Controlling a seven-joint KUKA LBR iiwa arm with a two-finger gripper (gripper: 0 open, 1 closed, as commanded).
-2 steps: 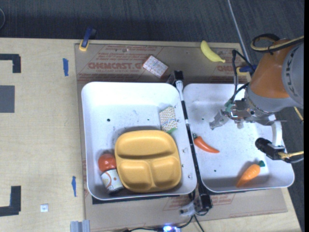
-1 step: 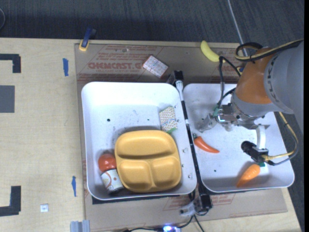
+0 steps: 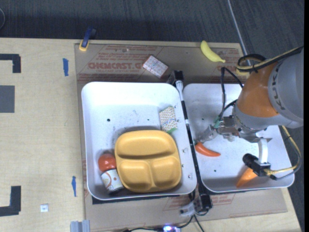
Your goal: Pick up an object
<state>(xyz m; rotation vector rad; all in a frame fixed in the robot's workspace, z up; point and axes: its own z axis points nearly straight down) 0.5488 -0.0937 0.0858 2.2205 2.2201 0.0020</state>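
An orange pepper-shaped toy (image 3: 207, 150) lies on the floor of the right bin (image 3: 207, 96), near its left wall. The gripper (image 3: 208, 135) sits just above and beside it; whether its fingers are spread or closed cannot be determined. An orange cone-shaped toy (image 3: 246, 177) rests near the right bin's front edge. The left bin (image 3: 96, 105) holds a yellow divided tray (image 3: 147, 159), a red-and-white toy (image 3: 109, 170) beside it, and a patterned packet (image 3: 168, 118). A yellow banana (image 3: 211, 52) lies on the cardboard behind the bins.

Tray (image 3: 147, 163) in L bin (image 3: 96, 129); pepper (image 3: 207, 150) in R bin (image 3: 207, 95).
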